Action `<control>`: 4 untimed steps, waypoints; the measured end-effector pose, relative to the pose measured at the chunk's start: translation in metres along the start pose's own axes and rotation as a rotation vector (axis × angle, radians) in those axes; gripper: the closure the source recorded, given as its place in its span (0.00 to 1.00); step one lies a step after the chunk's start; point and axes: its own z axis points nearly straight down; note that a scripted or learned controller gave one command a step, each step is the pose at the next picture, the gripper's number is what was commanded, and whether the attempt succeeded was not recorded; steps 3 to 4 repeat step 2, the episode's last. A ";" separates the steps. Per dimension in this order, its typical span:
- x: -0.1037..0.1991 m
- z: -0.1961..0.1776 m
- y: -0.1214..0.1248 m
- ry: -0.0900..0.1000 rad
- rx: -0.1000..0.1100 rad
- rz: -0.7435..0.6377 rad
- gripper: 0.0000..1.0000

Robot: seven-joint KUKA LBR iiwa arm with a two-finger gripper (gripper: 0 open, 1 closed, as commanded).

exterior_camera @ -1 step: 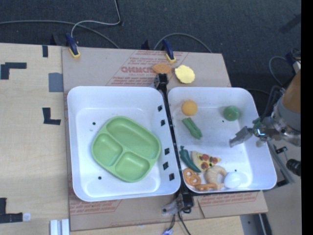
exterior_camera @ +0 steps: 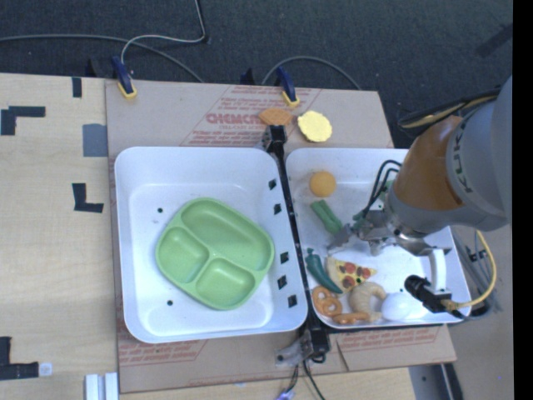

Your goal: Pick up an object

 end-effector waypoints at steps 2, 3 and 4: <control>0.025 0.004 0.061 -0.005 -0.008 0.000 1.00; 0.025 0.004 0.061 -0.005 -0.008 0.000 1.00; 0.025 0.004 0.061 -0.005 -0.008 0.000 1.00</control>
